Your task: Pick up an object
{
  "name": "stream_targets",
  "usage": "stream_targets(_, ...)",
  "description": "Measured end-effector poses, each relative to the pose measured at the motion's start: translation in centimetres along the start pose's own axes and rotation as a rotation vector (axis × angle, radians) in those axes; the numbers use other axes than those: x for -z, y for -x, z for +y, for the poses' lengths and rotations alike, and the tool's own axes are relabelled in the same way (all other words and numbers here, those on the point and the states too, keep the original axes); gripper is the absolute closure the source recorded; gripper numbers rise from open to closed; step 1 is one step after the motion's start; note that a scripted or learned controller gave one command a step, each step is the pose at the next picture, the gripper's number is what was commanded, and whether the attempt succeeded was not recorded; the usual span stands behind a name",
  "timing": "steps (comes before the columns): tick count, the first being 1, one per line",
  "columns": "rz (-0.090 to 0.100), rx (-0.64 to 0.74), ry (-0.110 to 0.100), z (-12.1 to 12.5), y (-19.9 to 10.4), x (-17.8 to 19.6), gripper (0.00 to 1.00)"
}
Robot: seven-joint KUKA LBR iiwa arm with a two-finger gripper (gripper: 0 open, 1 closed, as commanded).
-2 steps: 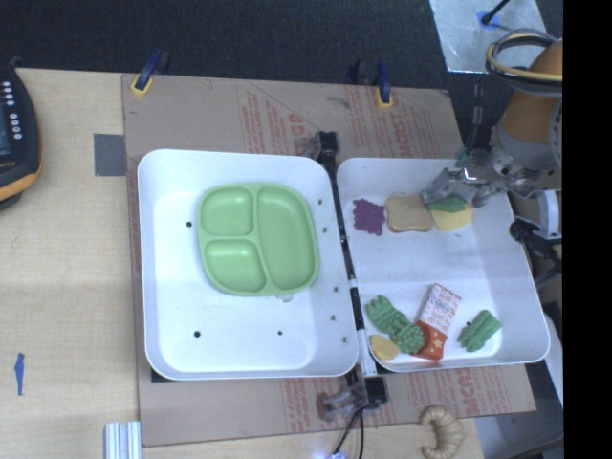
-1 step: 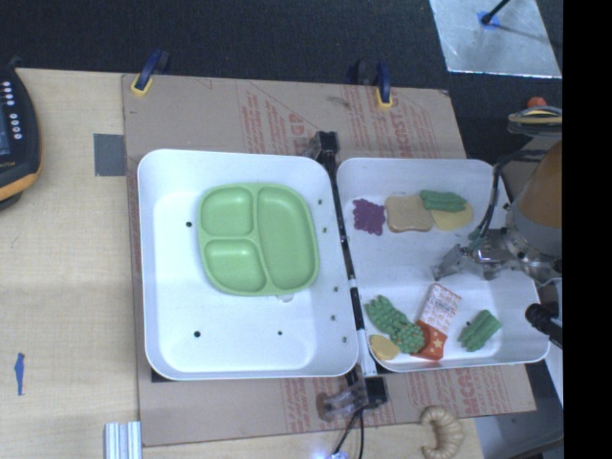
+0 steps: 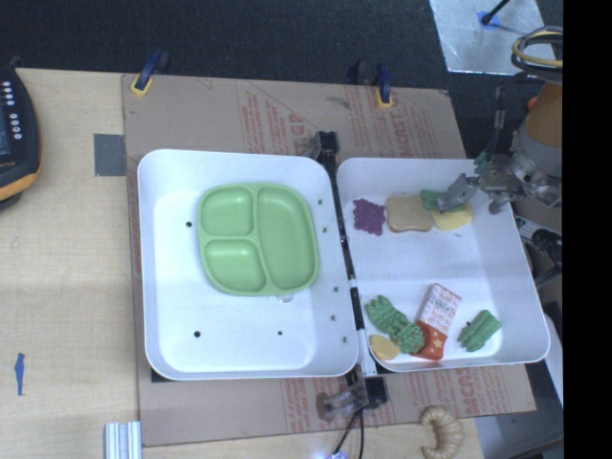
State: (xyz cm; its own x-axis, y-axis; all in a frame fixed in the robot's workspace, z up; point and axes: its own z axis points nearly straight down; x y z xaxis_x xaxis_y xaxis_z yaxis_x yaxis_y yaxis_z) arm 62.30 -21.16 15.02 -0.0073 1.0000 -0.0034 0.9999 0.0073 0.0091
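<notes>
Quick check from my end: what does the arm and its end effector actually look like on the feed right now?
At the view's right edge, the arm shows an orange band above a grey wrist section. The end effector is grey metal, with dark, slim fingers. A yellow and black cable loop sits just above the arm.

Two white bins [image 3: 158, 256] are seen on brown cardboard [image 3: 239, 113] printed with faded red lettering. A pale green divided plate [image 3: 258, 239] is held in the left bin. In the right bin, a purple piece [image 3: 368, 215], a tan slice [image 3: 409, 214], a yellow piece [image 3: 451, 220], dark green items [image 3: 394, 321] and a red-and-white packet [image 3: 438, 316] are shown. Blue-and-yellow clamps [image 3: 146, 75] are fixed at the cardboard's edge.
</notes>
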Motion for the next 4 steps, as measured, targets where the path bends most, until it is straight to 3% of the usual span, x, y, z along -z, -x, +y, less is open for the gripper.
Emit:
stream_targets(1, 0.01, -0.006, -0.028, -13.7, -2.6, -6.1, 0.0)
stream_targets(2, 0.003, -0.001, -0.015, -13.0, -2.3, -4.7, 1.0)
stream_targets(3, 0.006, 0.007, -0.01, -9.6, -10.7, -3.9, 1.0)
stream_targets(4, 0.003, 0.001, 0.003, -4.8, -13.6, 7.7, 1.0)
